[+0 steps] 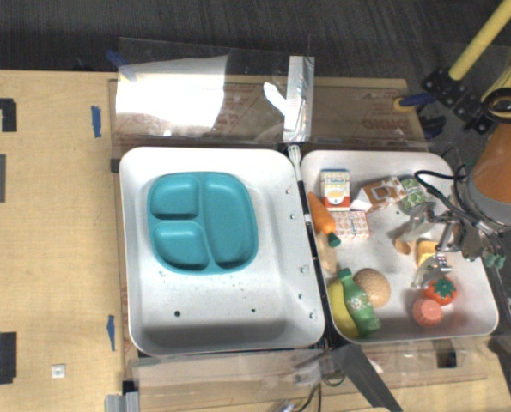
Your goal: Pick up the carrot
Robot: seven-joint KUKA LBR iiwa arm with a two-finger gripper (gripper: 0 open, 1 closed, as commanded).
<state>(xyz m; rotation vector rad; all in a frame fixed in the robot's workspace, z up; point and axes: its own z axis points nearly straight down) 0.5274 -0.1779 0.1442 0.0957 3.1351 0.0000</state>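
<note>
The carrot is a small orange stick with a green end. It lies lengthwise against the left wall of the right bin, near a small carton and a patterned box. My gripper hangs low over the right side of the same bin, just above a yellow block. It is well to the right of the carrot and not touching it. The arm's orange band shows at the right edge.
The right bin also holds a snack packet, a green bottle, a banana, a tan ball, a red fruit and a pink round piece. A teal divided plate lies in the left bin.
</note>
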